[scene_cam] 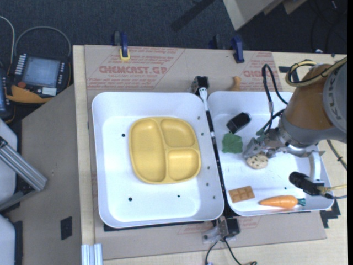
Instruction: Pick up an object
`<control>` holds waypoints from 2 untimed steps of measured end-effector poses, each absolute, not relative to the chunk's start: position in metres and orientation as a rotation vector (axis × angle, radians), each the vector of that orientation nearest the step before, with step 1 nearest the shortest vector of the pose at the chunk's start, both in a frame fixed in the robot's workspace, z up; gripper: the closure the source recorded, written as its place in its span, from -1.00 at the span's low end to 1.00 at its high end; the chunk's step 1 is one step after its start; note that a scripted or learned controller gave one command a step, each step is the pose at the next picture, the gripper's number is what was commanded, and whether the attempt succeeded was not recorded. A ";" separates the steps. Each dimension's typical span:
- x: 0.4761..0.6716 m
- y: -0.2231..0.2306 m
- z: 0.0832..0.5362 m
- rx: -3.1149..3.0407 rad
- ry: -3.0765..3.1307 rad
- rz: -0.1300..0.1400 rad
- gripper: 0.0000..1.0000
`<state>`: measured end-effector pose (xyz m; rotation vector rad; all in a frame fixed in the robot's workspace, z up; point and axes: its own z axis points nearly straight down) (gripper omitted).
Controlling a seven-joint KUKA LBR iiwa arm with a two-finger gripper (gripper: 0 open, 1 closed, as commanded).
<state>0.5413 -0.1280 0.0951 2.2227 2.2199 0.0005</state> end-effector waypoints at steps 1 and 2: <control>0.537 -0.125 0.140 2.218 2.219 0.003 1.00; 0.532 -0.125 0.184 2.218 2.219 0.003 1.00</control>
